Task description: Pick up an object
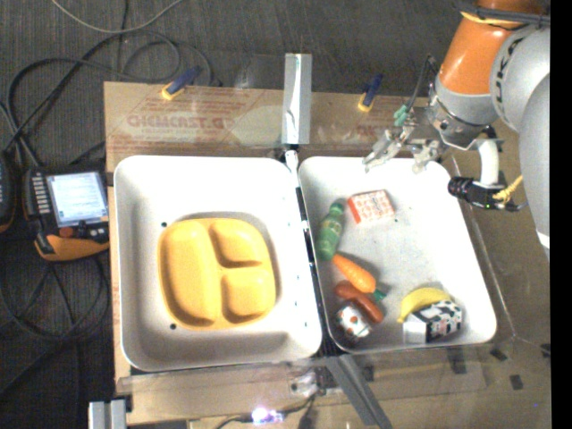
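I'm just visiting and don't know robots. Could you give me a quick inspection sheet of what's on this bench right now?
Surface: two shallow white bins side by side, left bin, right bin, on a cardboard sheet.
Job's things: in the right bin, a small red and white box, green bottle, carrot, banana, black and white carton, small round can.
Clutter: yellow divided tray in the left bin.
Grippers: gripper above the right bin's far edge, holding nothing.
Cables: black and white cables on the floor.
Surroundings: small screen device left of the bench; grey carpet.
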`<state>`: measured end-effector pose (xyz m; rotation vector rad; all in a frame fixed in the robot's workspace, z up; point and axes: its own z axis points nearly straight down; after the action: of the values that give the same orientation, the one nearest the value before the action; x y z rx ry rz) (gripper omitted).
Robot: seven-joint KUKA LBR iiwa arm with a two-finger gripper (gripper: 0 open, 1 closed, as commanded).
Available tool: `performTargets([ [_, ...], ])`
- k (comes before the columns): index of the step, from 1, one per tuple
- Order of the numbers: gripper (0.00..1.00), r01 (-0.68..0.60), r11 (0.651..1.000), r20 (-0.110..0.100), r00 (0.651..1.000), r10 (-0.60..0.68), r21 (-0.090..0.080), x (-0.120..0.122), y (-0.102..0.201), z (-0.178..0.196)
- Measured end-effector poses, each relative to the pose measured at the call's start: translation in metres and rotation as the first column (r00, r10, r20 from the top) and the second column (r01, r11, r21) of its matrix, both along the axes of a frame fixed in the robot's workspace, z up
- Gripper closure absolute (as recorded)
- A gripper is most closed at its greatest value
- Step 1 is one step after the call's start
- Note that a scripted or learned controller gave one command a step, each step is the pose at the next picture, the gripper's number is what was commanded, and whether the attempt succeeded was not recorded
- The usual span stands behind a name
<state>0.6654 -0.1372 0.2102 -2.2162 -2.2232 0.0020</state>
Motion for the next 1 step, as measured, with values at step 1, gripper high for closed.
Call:
performTargets([
  [1,0.00,-0.169,0.986,0.001,0.986,0.169,0.000,-0.0162,-0.0099,-0.1165],
])
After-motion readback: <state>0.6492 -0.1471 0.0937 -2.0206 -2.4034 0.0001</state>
